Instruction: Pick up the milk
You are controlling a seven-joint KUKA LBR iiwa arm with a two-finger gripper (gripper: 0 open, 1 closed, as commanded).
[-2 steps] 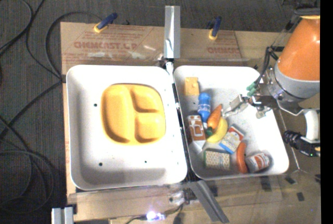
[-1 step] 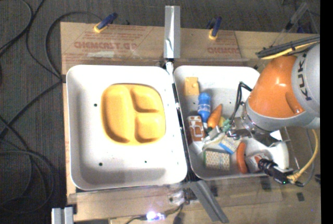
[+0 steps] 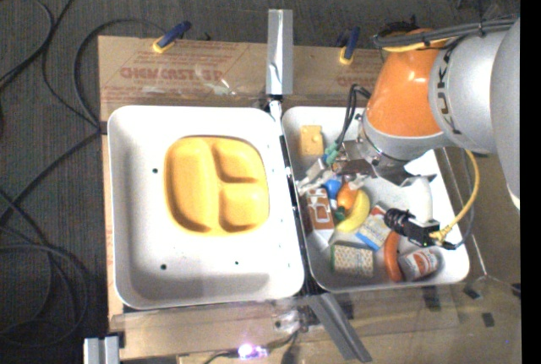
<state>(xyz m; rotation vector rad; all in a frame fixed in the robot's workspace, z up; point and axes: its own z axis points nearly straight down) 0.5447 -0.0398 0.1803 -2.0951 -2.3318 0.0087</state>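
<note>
While the arm (image 3: 423, 92) leans in from the right, its gripper (image 3: 342, 164) hangs low over the right bin (image 3: 452, 269).

Whether it is open or closed cannot be told. Which item in the clutter under it is the milk cannot be told either. A banana (image 3: 355, 213) lies among the clutter; a yellow tray (image 3: 218, 183) with 3 compartments sits in the left bin (image 3: 135, 269).

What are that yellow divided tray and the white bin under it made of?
The yellow tray looks like moulded plastic: even colour, rounded compartments, soft sheen. The white bin also seems plastic, smooth and matte with rounded corners, though painted metal can't be ruled out.
</note>
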